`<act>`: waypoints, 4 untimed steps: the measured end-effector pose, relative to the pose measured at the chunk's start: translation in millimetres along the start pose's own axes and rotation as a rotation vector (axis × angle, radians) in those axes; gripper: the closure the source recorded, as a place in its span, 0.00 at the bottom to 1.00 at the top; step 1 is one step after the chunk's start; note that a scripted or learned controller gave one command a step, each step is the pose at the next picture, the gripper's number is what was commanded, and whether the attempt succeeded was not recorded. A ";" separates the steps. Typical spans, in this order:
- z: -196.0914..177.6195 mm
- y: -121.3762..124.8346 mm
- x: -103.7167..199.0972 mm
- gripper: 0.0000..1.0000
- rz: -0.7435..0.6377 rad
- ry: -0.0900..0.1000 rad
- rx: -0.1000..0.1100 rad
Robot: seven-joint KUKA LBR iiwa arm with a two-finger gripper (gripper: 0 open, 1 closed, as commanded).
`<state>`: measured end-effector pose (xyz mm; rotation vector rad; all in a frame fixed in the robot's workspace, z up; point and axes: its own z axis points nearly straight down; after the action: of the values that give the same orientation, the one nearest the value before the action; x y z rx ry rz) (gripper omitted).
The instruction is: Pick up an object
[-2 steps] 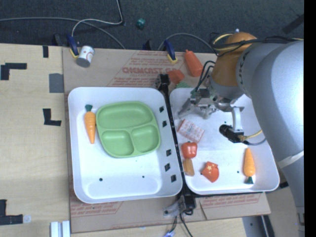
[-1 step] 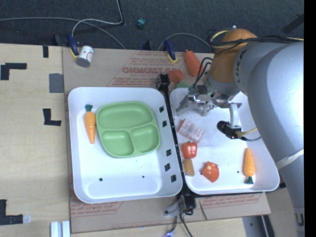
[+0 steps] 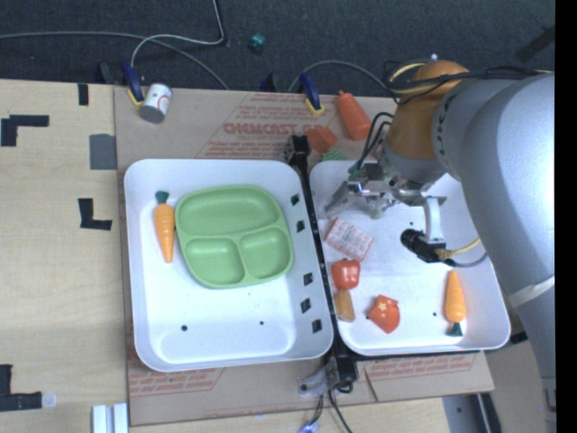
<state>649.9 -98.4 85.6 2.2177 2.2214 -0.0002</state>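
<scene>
Right white bin, gripper low inside, grip state unclear, wrapped packet just below it

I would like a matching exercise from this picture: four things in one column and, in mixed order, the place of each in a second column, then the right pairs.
Things:
1. green divided plate
2. carrot with green top
3. second carrot
4. small white can

Places:
A. right bin, near its right wall
B. on the cardboard behind the left bin
C. middle of the left bin
D. left bin, left of the plate

Pairs: 1-C, 2-D, 3-A, 4-B
</scene>
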 end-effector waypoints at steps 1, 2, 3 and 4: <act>-0.2 -10.0 3.1 0.00 0.001 -0.001 -0.001; 0.5 18.8 4.1 0.00 0.000 0.002 0.000; 0.1 2.0 3.1 0.00 0.001 0.000 0.001; 0.4 18.9 -0.6 0.00 -0.001 0.002 0.001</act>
<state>668.8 -99.0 85.2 2.2182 2.2236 0.0011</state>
